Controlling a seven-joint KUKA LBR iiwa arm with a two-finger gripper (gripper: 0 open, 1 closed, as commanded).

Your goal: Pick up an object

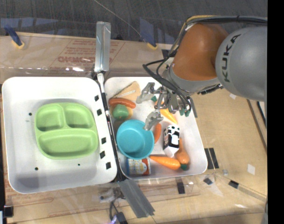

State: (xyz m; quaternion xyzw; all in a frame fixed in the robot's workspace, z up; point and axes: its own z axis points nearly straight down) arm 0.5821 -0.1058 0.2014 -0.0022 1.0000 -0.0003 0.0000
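My gripper (pixel 149 107) hangs over the middle of the right bin (pixel 198 143), open, with bare bin floor between its two grey fingers (pixel 145 93). Its lower finger ends just above the rim of a blue bowl (pixel 135 139). Left of the gripper lie a red sausage (pixel 121 102) and an orange-and-green vegetable (pixel 119 111). A tan bread slice (pixel 128 89) sits at the bin's far edge. To the right are a black-and-white carton (pixel 171 137), a small carrot (pixel 157 132) and a yellow-orange piece (pixel 168 116) partly hidden under the wrist.
A long carrot (pixel 165 162), an orange lump (pixel 182 157) and a tin can (pixel 136 167) line the right bin's near edge. The left bin (pixel 16 97) holds a green divided plate (pixel 66 129). A metal divider (pixel 102 45) stands between the bins.
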